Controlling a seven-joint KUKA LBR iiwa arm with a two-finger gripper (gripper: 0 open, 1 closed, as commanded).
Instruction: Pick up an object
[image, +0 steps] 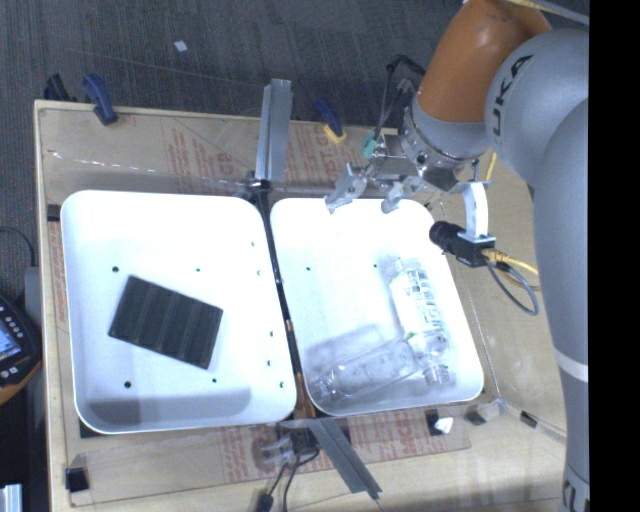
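Gripper: the grey two-finger gripper (365, 196) hangs over the right bin's far rim, fingers spread apart, grasping nothing.
Right white bin (330, 290): two clear plastic bottles, one (418, 300) near the right wall, one (365, 368) along the near wall.
Left white bin (90, 225): flat dark ribbed rectangular pad (166, 321).

The grey arm (545, 150) comes in from the right side of the camera view, its thick link running up that side and bending over toward the middle. The orange band (470, 55) sits directly above the wrist, and below it the grey wrist flange narrows down to the gripper (365, 198). The gripper points down and to the left of the wrist. Its two metal fingers (341, 195) are spread apart with a visible gap between their tips, and nothing sits in that gap. A small black fitting with yellow wiring (465, 243) juts out just to the right of the gripper.
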